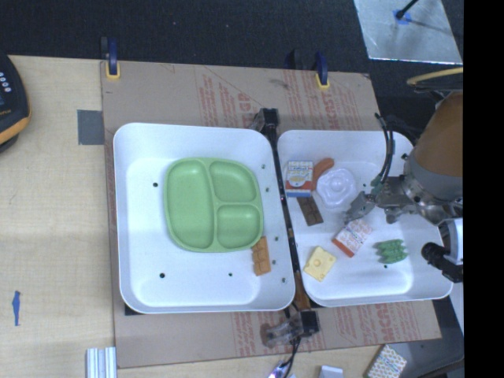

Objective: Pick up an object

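Bench (55, 235) was pale wood with a brown board carrying both bins. Left bin (138, 282): a green divided plate (213, 203) sat near its middle, flat, three compartments up; an orange-brown cracker-like piece (261, 256) lay just beside the plate's lower right, close to the bin's right wall. Right bin (354, 294): a small white packet with red print (299, 174) lay at upper left, an orange sausage-shaped piece (324, 168) just beside it, a brown bar (310, 210) below the packet, a clear plastic cup (339, 187) near the bin's middle, a yellow cheese-like block (319, 263) toward the lower edge, a white-and-red packet (352, 236) tilted to its upper right, and a green leafy piece (390, 250) further right, apart from the others. My end effector (370, 201) hung low over the right bin, between the cup and the tilted packet, nothing visibly between its fingers; whether they were apart or together I could not tell.
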Robot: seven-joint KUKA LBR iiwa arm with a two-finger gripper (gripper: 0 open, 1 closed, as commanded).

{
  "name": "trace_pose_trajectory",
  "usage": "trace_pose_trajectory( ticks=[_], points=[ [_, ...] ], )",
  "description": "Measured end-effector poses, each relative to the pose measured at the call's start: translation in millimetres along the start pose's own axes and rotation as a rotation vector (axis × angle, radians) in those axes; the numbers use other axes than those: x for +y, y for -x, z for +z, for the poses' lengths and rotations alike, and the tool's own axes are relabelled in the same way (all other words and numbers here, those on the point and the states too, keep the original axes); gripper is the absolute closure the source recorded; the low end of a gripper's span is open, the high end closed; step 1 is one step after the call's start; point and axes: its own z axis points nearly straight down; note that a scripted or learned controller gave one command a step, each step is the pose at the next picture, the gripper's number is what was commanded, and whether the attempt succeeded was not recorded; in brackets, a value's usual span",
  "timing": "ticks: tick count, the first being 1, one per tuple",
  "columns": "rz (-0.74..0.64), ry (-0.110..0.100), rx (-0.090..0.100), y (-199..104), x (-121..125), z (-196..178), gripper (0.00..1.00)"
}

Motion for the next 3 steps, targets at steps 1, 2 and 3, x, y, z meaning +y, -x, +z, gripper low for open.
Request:
trace_pose_trajectory(
  ticks=[1, 2, 3],
  points=[
    [-0.001, 0.022, -0.013, -13.7, -14.8, 63.6, 0.00],
    [-0.004, 0.026, -0.009, -13.1, -11.9, 47.4, 1.00],
    [-0.003, 0.025, -0.009, -13.2, -12.5, 48.3, 0.00]
  ],
)
